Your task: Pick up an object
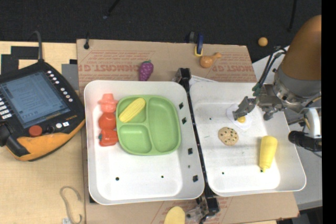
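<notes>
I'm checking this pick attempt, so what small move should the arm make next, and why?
Probably lower straight down. The gripper hovers in the right bin over a small yellow-and-white piece, and nothing is visibly between its fingers. The cookie lies apart, nearer the camera.

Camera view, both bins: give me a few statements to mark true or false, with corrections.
1. The corn cob lies in the green divided plate. True.
2. The cookie is in the left bin. False: it lies in the right bin.
3. The gripper is over the right bin. True.
4. The red figure sits on the plate. False: it lies beside the plate's left edge.
5. The purple grapes lie outside both bins. True.
</notes>
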Motion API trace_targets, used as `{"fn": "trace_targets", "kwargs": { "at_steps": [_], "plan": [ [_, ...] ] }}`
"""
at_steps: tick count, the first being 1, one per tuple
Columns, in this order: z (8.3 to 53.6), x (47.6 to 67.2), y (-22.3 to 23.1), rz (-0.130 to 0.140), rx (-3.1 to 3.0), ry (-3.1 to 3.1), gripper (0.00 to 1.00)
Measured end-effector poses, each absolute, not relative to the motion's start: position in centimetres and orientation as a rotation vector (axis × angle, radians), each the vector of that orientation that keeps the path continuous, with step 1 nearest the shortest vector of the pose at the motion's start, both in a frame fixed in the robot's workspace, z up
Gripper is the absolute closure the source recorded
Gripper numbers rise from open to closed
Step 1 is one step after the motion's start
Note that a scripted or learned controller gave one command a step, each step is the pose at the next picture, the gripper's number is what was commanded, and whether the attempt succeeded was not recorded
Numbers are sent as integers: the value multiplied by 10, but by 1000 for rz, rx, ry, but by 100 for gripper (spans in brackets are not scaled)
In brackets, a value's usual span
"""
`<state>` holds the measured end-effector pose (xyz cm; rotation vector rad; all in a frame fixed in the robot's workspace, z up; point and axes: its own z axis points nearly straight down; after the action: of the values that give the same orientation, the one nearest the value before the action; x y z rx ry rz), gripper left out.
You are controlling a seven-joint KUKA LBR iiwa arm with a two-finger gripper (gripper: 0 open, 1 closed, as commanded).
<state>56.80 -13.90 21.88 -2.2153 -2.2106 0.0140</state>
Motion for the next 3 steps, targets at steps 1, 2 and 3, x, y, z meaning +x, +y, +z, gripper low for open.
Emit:
{"fn": "trace_targets", "kwargs": {
  "at_steps": [1, 2, 3],
  "plan": [
    [226, 571, -139, 2, -2220, -2220, 0],
    [169, 580, -138, 5, -2216, -2219, 0],
    [125, 581, -138, 4, -2217, -2218, 0]
  ]
}}
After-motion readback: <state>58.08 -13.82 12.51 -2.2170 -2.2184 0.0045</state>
